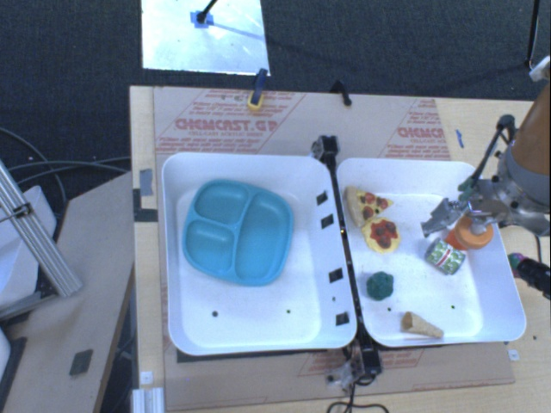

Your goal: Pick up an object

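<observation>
The right bin point(495, 317) holds several toy foods. A pizza slice point(366, 203) lies at its far left, with a yellow and red piece point(382, 234) just below it. Lower down are a dark green lump point(380, 285) and a tan cone point(421, 324) near the front wall. A green and white can point(445, 256) lies on its side towards the right. My gripper point(441, 218) hangs over the right bin's right half, just above the can and beside an orange object point(475, 236) that the wrist partly hides. No object shows in its grasp.
The left bin point(198, 325) holds a blue divided plate point(237, 231). A black divider with clips point(337, 248) runs between the bins. The grey arm point(525, 179) reaches in from the right over the right bin's edge.
</observation>
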